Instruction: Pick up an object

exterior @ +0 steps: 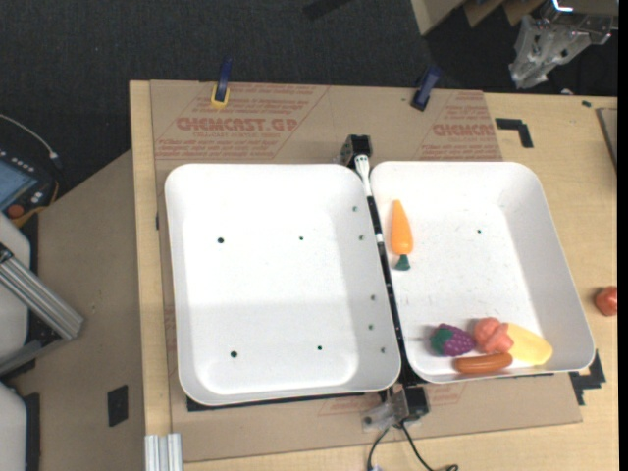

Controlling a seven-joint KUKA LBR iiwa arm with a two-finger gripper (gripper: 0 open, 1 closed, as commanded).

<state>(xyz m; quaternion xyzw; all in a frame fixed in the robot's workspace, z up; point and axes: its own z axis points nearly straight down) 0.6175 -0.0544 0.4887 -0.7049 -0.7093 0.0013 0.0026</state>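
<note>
- Resting on brown cardboard over a pale bench, two glossy white bins: left bin (265,283), right bin (491,253)
- Gripper (549,42) at upper right, off the bins; its grip state cannot be told
- Smooth orange carrot (400,226) by the divider; knobbly purple grapes (453,340), sausage (483,364) at lower right

1. The single camera sits above the tabletop (324,440) and looks down at a slant, so far edges appear narrower than near ones.
2. It stands far enough back to take in both white bins whole: the left bin (196,263) and the right bin (549,253) lie side by side across the middle.
3. The far side of the scene lies along the top, where dark floor (147,18) shows beyond the tabletop.
4. The arm's claw (549,42) enters at the upper right corner, above the scene.
</note>
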